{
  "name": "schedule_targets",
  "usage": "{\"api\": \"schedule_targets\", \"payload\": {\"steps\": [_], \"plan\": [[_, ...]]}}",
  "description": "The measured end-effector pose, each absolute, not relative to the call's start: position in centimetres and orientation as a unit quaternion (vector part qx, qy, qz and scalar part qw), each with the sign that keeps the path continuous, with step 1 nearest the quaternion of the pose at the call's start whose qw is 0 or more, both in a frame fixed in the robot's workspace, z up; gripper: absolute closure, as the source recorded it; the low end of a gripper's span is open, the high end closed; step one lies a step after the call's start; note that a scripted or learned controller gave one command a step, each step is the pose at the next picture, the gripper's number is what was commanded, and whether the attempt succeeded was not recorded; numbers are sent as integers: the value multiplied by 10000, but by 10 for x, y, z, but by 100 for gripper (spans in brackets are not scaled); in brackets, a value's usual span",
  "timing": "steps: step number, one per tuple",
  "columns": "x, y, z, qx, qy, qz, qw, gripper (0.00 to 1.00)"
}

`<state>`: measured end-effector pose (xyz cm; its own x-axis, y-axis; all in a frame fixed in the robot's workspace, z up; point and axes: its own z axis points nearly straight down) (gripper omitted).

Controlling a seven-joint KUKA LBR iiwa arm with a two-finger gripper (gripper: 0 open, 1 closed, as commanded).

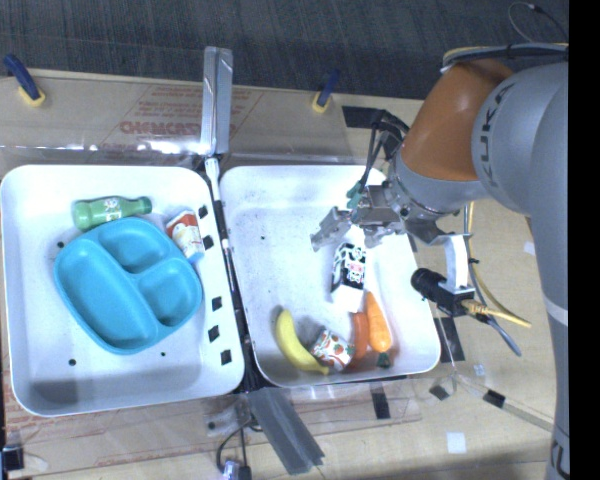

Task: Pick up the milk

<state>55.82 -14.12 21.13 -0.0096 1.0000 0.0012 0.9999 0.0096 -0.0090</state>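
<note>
Bench [100,103] – tan board top, faded red print near the back edge. Two white bins sit directly on it, side by side, touching at the middle: left bin [20,298] and right bin [270,193]. Blue clamps grip the back edge – one [25,80] at the far left corner, one [326,89] behind the right bin. A grey metal bar [217,98] stands at the back between the bins. Black tape strips [450,338] lie on the board right of the right bin.

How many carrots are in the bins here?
1. The carrot lies in the right bin, near its front right corner, just below the milk. Others could be hidden beneath the arm.
</note>
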Motion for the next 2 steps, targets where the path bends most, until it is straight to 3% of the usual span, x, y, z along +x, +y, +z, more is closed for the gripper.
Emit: {"api": "schedule_targets", "payload": {"steps": [1,2], "plan": [[571,-179,114,-6893,-7244,-50,-92,0],[570,-206,105,-6685,-7436,-89,-109,0]]}}
